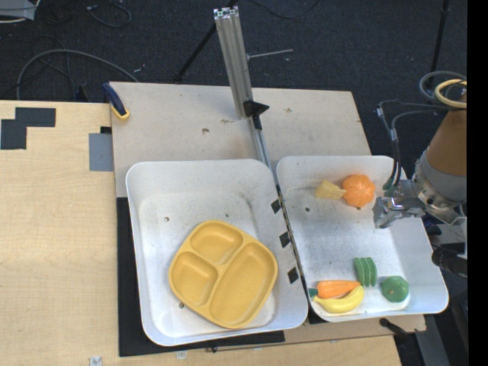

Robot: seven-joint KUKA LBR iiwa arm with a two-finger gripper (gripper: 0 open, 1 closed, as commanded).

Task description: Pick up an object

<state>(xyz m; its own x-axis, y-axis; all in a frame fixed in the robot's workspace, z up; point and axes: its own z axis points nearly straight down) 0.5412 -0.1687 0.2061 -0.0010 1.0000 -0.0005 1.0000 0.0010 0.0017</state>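
Observation:
The right bin (335,239) holds several toy foods. An orange ball (358,191) lies at its far side with a pale yellow wedge (330,191) touching its left. At the near edge sit a green ridged piece (365,271), a green round piece (394,288), an orange carrot (336,288) and a yellow banana (341,303). My gripper (385,210) hangs over the bin's right side, just right of and slightly nearer than the orange ball. Nothing shows in its grasp.
The left bin (152,204) holds a yellow divided plate (223,273). A metal post (235,63) rises behind the bins. The divider between the bins (284,231) carries black clips. My arm (446,162) enters from the right edge.

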